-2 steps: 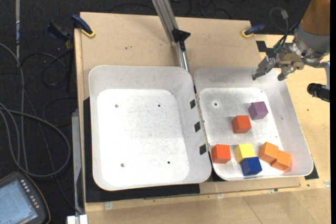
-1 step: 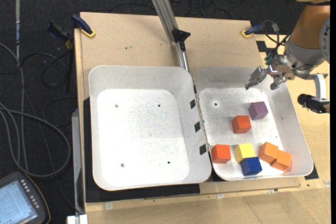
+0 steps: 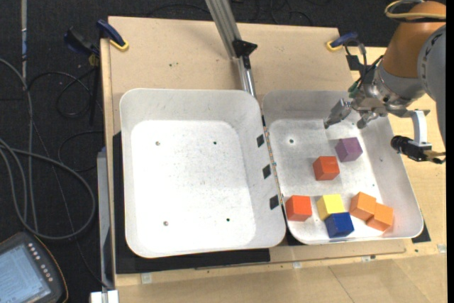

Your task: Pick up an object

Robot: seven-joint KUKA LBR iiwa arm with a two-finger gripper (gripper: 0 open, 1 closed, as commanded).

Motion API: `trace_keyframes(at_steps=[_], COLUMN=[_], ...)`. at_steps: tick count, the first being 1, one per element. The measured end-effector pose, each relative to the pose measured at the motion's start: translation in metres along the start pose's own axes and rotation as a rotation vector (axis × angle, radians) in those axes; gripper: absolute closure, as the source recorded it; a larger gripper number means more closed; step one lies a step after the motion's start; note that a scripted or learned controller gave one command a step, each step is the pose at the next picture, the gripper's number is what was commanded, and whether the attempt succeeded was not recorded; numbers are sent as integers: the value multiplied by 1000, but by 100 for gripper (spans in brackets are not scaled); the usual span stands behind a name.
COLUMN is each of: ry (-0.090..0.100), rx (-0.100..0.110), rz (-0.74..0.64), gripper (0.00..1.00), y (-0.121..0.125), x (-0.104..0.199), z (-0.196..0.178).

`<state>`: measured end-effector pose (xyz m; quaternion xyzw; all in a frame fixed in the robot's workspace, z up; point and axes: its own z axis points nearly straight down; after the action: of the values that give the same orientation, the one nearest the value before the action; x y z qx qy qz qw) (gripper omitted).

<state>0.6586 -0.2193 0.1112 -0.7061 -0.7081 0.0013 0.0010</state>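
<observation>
Grey fingers (image 3: 339,114) are sitting spread apart, nothing between them; midpoint of the pair (image 3: 349,118) is hovering over the upper part of the right bin (image 3: 397,174), near its back wall. Purple cube (image 3: 348,149) is lying just below the fingers, apart from them. Orange-red cube (image 3: 326,167) is sitting just beside the purple one, lower left, not clearly touching. Along the bin's front edge a cluster is lying: another orange-red cube (image 3: 299,207) at the left, yellow cube (image 3: 330,205) next to it, blue cube (image 3: 339,224) touching the yellow one from the front, and two orange blocks (image 3: 372,211) pressed together at the right. Arm (image 3: 408,57) is reaching in from the right, orange band showing above the grey wrist. Left bin (image 3: 142,152) is sitting alongside, rims touching at the centre. Both bins are resting on the tan worktop (image 3: 177,46), with blue-and-yellow clamps (image 3: 112,33) gripping its back corners.
</observation>
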Motion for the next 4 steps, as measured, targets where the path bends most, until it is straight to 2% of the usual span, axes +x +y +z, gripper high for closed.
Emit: trace_keyframes(at_steps=[1,2,3,4], ry=[-2,-2,-3,-1], rx=[-6,-12,-13,-6], rz=[-1,-1,-1,0], gripper=[100,100,100,100], y=[2,10,16,17], x=[0,7,0,0], z=[-14,-73,-135,-136])
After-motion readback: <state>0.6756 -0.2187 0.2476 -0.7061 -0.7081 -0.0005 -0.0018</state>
